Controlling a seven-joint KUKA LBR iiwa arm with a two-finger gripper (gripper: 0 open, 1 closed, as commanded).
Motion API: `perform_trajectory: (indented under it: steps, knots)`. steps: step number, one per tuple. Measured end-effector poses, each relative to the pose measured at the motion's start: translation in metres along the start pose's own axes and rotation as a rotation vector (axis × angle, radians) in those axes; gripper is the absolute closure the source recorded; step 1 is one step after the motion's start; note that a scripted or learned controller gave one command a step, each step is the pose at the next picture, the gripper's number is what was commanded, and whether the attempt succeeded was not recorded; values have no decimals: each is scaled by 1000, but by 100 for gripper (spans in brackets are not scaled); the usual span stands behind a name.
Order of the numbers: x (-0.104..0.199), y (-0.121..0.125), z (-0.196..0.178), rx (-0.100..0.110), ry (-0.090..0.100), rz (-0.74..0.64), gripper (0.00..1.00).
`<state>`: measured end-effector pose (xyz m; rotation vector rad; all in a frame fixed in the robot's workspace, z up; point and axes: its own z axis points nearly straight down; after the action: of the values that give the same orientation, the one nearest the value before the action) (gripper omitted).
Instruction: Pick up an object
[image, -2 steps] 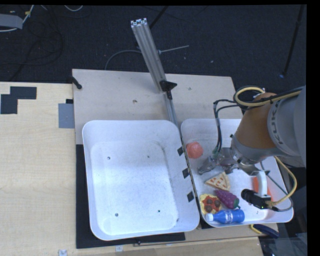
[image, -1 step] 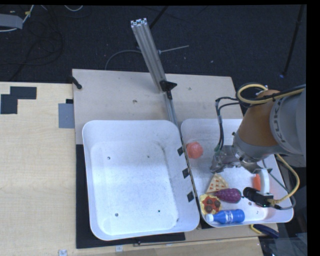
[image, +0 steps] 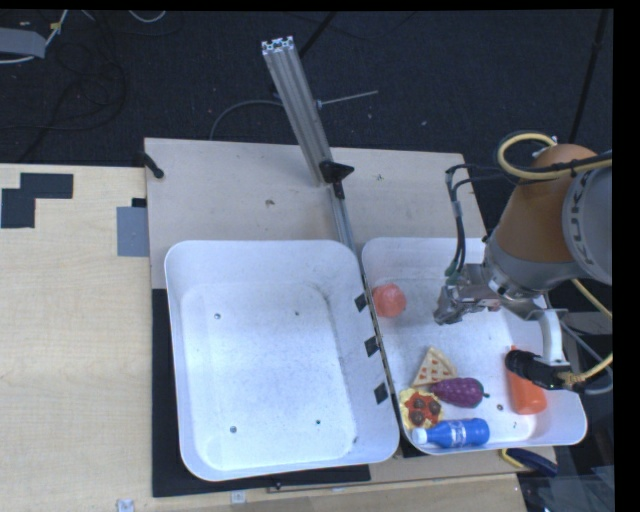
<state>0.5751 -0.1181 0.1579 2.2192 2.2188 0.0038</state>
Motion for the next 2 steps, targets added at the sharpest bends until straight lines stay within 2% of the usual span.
perform_trajectory:
  steps: [2]
  knots:
    - [1,16,-96,0,0,-1,100]
